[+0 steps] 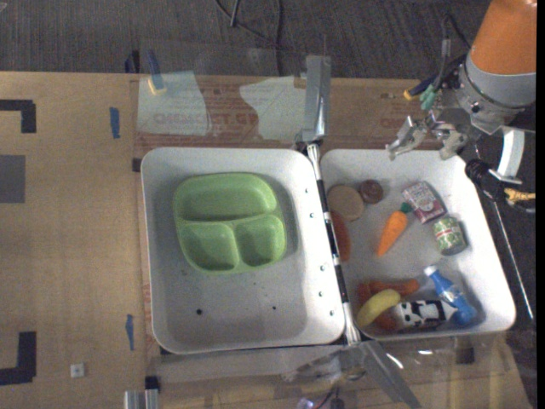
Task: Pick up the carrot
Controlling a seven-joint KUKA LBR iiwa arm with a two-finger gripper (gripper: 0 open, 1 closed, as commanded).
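The arm (504,45) is cut off by the top and right edges. Below the fingers (407,140), the label on the small pink packet (422,199) is too small to read. Further below, a banana (378,306) partly hides orange pieces (381,289) at the near wall.

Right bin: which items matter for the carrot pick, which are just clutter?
Job:
carrot, mid right bin
gripper, above the bin's far edge, nothing between its fingers

Clutter:
banana
blue bottle
pink carton
green can
cow toy
green tray, in left bin
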